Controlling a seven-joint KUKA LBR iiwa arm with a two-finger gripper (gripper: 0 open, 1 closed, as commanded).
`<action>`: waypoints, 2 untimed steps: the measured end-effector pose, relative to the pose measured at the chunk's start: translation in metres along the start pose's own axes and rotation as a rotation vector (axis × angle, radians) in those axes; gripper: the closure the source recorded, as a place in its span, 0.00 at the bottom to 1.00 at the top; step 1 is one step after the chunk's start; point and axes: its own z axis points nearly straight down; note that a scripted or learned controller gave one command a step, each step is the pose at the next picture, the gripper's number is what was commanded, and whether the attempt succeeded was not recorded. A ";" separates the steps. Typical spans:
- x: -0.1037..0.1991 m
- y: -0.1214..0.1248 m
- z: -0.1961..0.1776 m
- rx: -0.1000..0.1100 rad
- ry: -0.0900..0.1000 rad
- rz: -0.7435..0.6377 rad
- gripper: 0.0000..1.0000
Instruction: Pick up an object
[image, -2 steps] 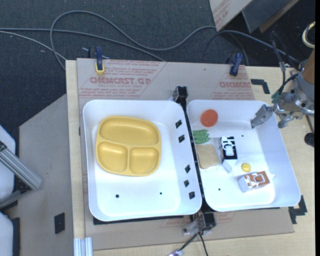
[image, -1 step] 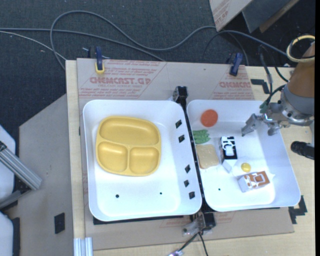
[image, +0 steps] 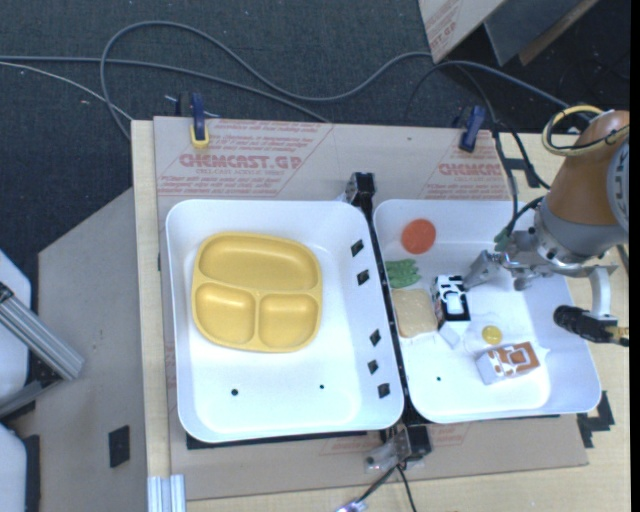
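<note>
orange disc (image: 419, 236) lies beside green piece (image: 401, 271).

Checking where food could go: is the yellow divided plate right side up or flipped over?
Right side up. The yellow plate lies flat in the left bin, and its three hollows face upward with nothing in them.

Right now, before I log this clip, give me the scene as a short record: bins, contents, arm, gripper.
left bin: holds a yellow three-compartment tray
right bin: holds an orange round piece, a green piece, a tan flat piece, a small yellow piece, a white and orange packet
arm: over the right bin's far right part
gripper: low, near the bin's middle, beside the tan flat piece
grasp: no object visibly between its fingers
</note>
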 end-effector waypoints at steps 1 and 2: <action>0.001 0.000 0.021 -0.002 -0.001 0.000 0.00; 0.001 0.001 0.008 -0.007 -0.002 0.000 1.00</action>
